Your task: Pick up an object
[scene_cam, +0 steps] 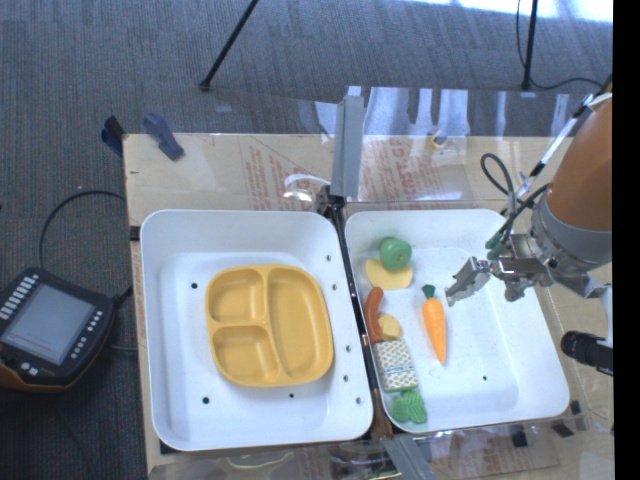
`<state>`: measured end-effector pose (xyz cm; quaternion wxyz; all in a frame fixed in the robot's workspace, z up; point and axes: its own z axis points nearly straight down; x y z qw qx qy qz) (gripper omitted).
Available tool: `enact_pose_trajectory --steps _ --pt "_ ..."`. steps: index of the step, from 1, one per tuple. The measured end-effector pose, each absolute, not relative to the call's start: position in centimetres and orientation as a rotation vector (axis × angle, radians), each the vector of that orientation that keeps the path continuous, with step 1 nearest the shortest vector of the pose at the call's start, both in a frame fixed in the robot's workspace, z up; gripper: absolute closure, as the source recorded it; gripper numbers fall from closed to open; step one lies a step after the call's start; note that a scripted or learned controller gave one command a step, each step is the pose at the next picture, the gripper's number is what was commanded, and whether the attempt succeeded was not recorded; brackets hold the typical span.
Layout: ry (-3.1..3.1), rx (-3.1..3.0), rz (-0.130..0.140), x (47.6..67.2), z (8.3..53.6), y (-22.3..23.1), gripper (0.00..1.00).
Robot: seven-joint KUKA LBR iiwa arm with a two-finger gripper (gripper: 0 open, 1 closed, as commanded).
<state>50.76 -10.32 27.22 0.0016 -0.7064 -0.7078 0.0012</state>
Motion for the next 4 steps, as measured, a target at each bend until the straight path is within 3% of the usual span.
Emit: enact_pose_trajectory --steps 1,2,3,4 --pt "-2.315 -2.122 -0.003 52.7 9.0 -8.8 0.0" --pt "-2.313 -2.128 -0.012 53.0 10.0 -8.7 1.0" --pt "-2.409 -2.021 -0.007 55.3 19.0 -5.3 1.0" --pt "-2.449 -1.964 0.0 49.7 23.9 1.7 1.0"
